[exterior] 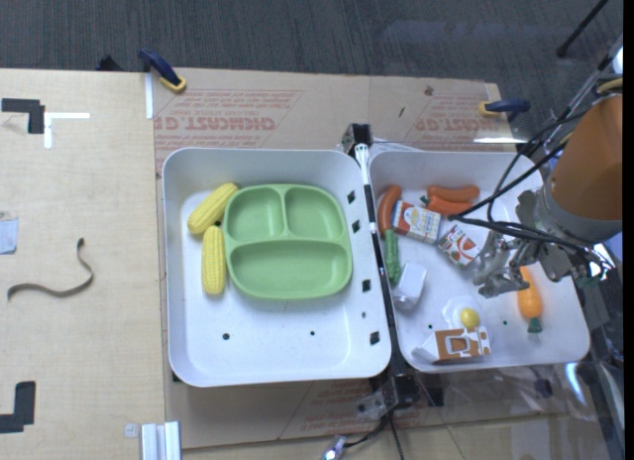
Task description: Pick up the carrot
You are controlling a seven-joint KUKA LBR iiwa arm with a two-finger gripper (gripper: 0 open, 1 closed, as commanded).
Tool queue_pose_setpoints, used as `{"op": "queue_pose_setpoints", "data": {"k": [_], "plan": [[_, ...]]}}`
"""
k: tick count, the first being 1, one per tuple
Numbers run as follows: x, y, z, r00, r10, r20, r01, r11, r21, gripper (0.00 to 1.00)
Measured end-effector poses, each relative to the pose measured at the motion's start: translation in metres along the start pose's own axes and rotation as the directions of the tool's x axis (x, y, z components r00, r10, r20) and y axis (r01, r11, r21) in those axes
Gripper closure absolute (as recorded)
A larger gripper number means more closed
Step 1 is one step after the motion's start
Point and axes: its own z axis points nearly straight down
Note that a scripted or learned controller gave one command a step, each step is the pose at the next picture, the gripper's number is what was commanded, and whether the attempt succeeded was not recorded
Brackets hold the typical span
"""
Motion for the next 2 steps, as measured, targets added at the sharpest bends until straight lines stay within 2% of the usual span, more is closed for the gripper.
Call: {"op": "queue_pose_setpoints", "data": {"k": [1,2], "plan": [[0.000,0.000,0.000,1.000,0.000,0.000,0.000,1.000,0.000,0.00],[0.010,-0.061,0.072,0.982,-0.189,0.000,0.189,0.982,0.000,0.00]]}}
